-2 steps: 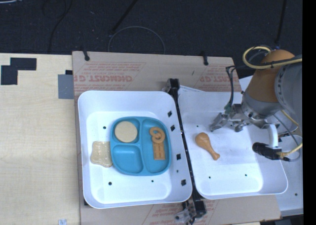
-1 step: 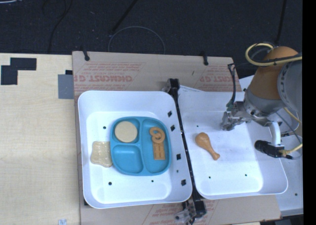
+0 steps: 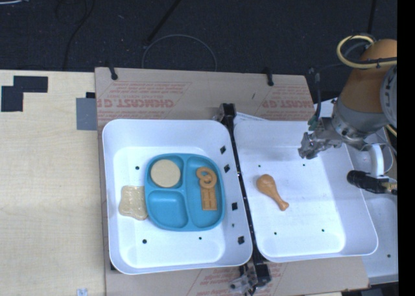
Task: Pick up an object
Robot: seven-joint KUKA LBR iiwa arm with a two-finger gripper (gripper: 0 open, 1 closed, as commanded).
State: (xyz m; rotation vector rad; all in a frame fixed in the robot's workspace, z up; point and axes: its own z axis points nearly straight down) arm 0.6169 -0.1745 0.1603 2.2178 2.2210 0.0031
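So right now I'm hanging my gripper (image 3: 310,150) over the upper right part of the right bin (image 3: 324,239), reaching in from the right side with my orange-banded wrist up near the edge. Honestly can't tell from this angle how the gripper is set, it's just a dark blurry clump, and nothing is showing in it. The drumstick (image 3: 272,191) is lying on the bin floor near the middle, down and to the left of the gripper, fat end pointing up-left, well apart from me. Over in the left bin (image 3: 123,249) there's a blue divided tray (image 3: 185,220) holding a round cracker (image 3: 165,172) and a pretzel-looking piece (image 3: 207,187), with a pale bread slice (image 3: 133,202) sitting just beside the tray's left edge.
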